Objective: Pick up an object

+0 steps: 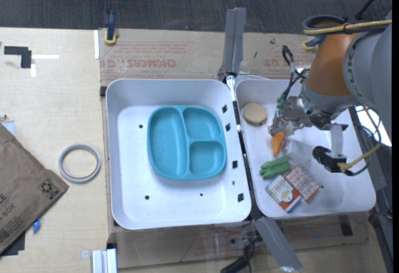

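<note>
— Where are you?
— My gripper (282, 125) hangs low in the right bin (349, 200), by its left wall, the arm (340, 69) slanting in from the right.

— Holding anything?
— A carrot (277, 141) sits right at my tips, pointing down. Whether my jaws are closed on it or apart, I cannot tell.

— What else is there?
— A tan disc (254, 114) just left of me, a green thing (275, 167) below the carrot, a small box (292, 187) beneath that. The left bin (124, 197) holds a blue tray (186, 141).
</note>
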{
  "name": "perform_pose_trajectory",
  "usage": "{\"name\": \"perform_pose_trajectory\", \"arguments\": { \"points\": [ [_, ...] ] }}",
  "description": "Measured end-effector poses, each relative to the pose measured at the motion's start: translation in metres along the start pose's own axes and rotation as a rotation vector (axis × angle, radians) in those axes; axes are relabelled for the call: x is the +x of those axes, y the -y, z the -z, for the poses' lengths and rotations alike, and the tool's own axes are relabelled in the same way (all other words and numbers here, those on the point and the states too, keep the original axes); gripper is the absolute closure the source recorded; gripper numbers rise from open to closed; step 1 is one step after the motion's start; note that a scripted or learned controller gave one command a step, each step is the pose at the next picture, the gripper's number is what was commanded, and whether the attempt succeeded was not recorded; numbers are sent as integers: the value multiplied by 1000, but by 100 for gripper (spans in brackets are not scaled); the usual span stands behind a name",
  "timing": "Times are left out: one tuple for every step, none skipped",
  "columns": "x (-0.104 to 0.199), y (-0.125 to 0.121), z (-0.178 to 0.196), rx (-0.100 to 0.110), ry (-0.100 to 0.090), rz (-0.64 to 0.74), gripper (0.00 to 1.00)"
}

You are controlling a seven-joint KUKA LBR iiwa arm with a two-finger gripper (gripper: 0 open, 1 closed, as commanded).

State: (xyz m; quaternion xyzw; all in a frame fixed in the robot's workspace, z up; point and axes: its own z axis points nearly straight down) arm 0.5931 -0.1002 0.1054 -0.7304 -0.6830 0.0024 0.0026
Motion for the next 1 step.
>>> {"name": "perform_pose_trajectory", "arguments": {
  "points": [
    [43, -23, 132, -4, 2, 126, 100]
  ]
}}
